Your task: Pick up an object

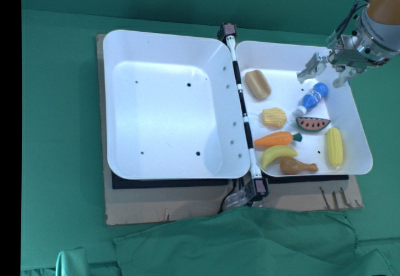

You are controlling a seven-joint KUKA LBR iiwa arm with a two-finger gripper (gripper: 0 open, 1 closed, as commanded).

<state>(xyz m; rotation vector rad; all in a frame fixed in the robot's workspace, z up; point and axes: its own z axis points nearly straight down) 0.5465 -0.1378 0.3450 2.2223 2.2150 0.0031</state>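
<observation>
Arm cut off by the top-right corner past the orange band. Banana partly covers the chicken drumstick. Green cloth runs off the bottom edge, covering the cardboard's front edge.

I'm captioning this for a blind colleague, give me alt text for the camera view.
A robot arm's open claw hovers over the right white bin, just above a blue bottle, holding nothing. That bin also contains toy bread, two corn pieces, watermelon, carrot, banana and a drumstick.
</observation>
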